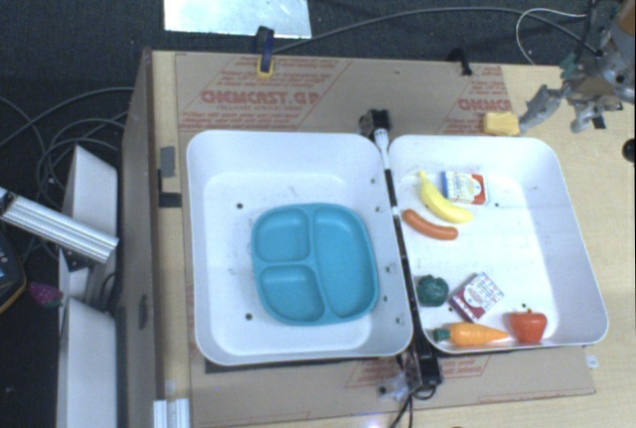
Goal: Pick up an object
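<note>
The right bin [571,217] holds a yellow banana [442,201], a white, blue and red packet [463,186] and an orange-red sausage [430,225] near its back left. Along its front lie a dark green piece [431,291], a red and white packet [476,296], a carrot [472,336] and a red pepper [528,325]. My gripper [561,112] hangs beyond the bin's far right corner, well away from these things. It is open, its two fingers splayed, with nothing between them. A yellow block [502,124] lies on the bench just left of it, outside the bin.
The left bin [219,217] holds a blue divided plate [314,263]. A clamp [379,125] sits where the two bins meet at the back. Cables run across the bench behind the bins.
</note>
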Tool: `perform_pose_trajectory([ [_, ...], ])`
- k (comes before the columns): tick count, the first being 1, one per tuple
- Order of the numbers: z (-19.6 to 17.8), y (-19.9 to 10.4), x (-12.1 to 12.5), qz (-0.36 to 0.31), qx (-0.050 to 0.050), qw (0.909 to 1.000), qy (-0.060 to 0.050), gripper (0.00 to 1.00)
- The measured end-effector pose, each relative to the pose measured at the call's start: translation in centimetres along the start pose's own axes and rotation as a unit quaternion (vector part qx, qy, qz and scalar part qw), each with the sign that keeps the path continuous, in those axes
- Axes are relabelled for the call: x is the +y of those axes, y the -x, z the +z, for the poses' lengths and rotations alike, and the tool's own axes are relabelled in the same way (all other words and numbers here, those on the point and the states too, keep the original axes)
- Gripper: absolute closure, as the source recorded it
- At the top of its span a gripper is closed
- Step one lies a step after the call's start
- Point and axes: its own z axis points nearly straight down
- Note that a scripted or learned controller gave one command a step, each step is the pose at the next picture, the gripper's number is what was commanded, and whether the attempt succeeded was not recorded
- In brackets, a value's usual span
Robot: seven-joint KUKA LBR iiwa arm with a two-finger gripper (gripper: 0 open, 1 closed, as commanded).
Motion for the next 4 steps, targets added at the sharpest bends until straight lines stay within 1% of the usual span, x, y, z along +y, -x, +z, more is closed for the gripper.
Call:
perform_pose_trajectory([
  [1,12.1,-6.6,0.6,-0.001,0.001,1.0,-0.001,0.0],
  [2,17.6,-11.3,0.8,-0.001,-0.001,1.0,0.004,0.0],
  [3,17.4,-11.8,-2.4,0.0,-0.002,1.0,0.008,0.0],
  [4,8.0,-14.0,-10.0,0.001,0.001,1.0,0.0,0.0],
])
